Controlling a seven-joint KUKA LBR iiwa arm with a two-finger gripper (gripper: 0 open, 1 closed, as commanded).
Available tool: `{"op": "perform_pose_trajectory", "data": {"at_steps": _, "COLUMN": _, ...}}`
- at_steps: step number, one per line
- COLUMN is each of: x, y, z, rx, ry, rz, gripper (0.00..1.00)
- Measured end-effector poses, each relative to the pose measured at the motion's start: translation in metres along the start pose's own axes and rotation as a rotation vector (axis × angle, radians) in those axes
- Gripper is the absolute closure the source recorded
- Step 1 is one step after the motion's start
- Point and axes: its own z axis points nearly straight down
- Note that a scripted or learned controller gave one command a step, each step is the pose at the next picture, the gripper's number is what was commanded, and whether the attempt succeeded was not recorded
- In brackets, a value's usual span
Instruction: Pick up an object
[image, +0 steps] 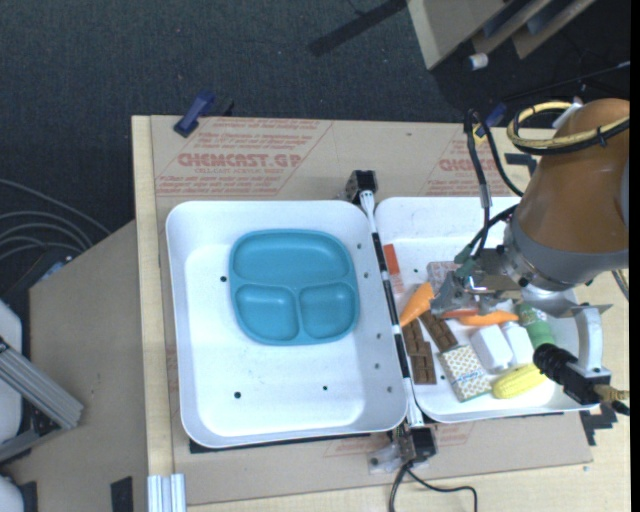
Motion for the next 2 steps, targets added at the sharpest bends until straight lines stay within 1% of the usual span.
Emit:
{"op": "perform_pose_trajectory", "data": {"at_steps": 1, "x": -0.02, "y": 0.0, "z": -0.023, "rx": 0.0, "ry": 0.0, "rz": 0.0, "gripper": 1.0}}
{"op": "perform_pose_trajectory", "data": {"at_steps": 2, "x": -0.01, "y": 0.0, "z": -0.011, "rx": 0.004, "ry": 0.001, "rz": 0.0, "gripper": 1.0}}
